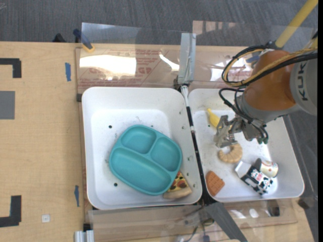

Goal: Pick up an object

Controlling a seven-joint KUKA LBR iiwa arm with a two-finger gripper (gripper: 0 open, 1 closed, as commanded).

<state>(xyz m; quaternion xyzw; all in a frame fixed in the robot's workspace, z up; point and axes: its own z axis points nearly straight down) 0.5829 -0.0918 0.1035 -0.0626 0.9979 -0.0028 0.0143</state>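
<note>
**Gripper parked right over the donut-looking thing in the right bin**

So the arm was reaching in from the right and the gripper hung low in the right bin, its tips just above or maybe touching the tan ring-shaped toy, which looked like a bagel or donut. From that slanted overhead angle I honestly couldn't tell whether the jaws were wide, narrow or pinching anything, so no call there. Nothing was visibly held between them.

Other stuff in that bin: a yellow piece on the far side just left of the gripper, an orange-brown cracker-like slab on the near side, and a black-and-white cow-pattern toy to the right of the ring.

The left bin had a teal divided plate with a pizza slice toy poking out from under its near right edge.

My guess on handling: the ring was light, stiff plastic or foam, not fragile, maybe a bit slick. Best bet would be pinching across one side of the ring, one finger in the hole, one outside.
</note>
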